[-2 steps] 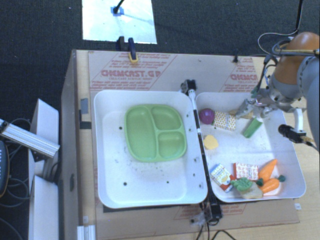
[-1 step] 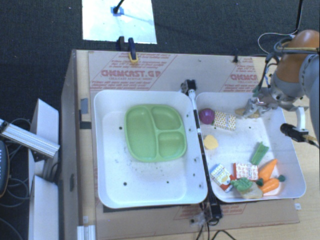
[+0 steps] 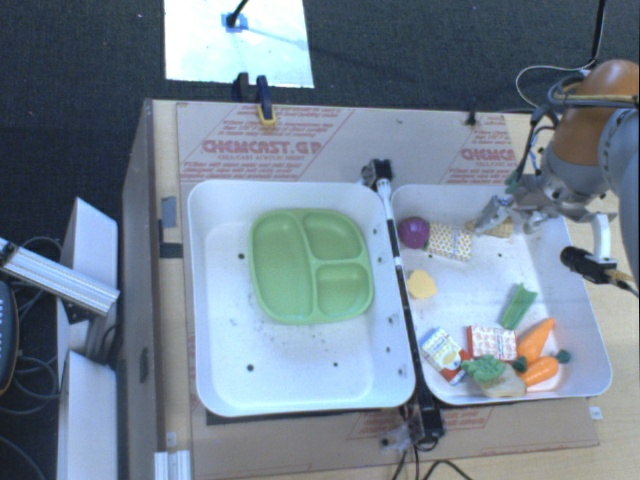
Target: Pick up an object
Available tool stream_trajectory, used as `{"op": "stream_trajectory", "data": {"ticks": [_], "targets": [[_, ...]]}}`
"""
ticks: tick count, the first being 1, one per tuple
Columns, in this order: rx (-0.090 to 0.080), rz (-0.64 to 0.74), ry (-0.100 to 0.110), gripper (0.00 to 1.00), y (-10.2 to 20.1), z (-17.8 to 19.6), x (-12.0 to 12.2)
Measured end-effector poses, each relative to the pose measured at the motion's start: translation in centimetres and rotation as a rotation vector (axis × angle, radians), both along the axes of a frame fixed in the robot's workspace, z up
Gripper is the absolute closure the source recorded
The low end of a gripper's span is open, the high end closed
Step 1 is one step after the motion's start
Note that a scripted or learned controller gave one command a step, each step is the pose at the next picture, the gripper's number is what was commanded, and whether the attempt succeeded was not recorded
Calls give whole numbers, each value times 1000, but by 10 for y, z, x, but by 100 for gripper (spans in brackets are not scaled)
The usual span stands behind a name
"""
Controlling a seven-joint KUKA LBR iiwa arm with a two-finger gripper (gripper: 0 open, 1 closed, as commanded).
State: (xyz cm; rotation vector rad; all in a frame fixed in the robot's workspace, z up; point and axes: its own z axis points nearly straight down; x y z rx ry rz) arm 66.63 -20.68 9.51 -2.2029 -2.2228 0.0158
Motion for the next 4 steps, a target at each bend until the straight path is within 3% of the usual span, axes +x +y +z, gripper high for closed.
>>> {"op": "stream_trajectory", "data": {"ticks": [1, 2, 3, 4], "targets": [[-1, 3, 3, 100, -1, 10, 0], [-2, 3, -2, 0, -1, 11, 1], [-3, -5, -26, 0, 66, -5, 6], [-2, -3, -38, 100, 67, 12, 10]]}}
